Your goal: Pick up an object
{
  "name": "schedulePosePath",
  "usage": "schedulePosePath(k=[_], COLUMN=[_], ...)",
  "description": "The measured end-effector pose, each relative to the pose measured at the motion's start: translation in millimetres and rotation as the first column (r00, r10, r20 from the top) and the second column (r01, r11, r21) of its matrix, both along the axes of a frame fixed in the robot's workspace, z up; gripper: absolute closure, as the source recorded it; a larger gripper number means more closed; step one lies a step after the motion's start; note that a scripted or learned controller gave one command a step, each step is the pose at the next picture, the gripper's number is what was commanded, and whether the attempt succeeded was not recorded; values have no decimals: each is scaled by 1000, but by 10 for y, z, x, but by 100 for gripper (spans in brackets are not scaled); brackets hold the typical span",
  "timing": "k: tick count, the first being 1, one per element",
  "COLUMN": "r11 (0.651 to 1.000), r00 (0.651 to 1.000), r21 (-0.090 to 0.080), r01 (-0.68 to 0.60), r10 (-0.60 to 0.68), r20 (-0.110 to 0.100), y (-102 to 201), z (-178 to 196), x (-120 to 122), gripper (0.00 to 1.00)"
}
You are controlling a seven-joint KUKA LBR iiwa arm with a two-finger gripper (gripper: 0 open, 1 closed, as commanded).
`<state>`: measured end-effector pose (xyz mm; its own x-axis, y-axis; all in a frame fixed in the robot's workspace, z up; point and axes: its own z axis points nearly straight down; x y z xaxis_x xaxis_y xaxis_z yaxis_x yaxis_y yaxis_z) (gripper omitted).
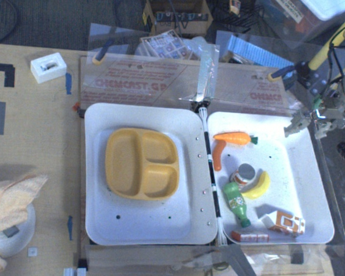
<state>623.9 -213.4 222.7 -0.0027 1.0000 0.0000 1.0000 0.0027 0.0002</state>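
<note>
The right bin (309,189) holds a carrot (233,137), an orange curved piece (218,153), a small can (244,174), a banana (258,186), a green bottle (236,204), a small orange-and-white box (286,222) and a thin red stick (250,236) along the front wall. My gripper (306,130) hangs over the bin's back right corner, above and to the right of the carrot. Its two fingers stand apart, open, with nothing between them.
A yellow divided plate (142,163) lies in the left bin (92,217). A clear plastic wall (140,86) stands behind both bins. A white box (48,67) and a cloth over a bowl (7,218) lie on the bench at left.
</note>
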Motion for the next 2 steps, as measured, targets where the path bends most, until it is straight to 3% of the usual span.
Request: schedulePosePath(k=[1,2], r11=[947,950], r00=[947,950], r21=[-4,-3], r01=[-322,-311], r10=[322,311], r20=[5,5], y=[371,518], z=[-1258,-1350], x=[254,-380], gripper=[0,0])
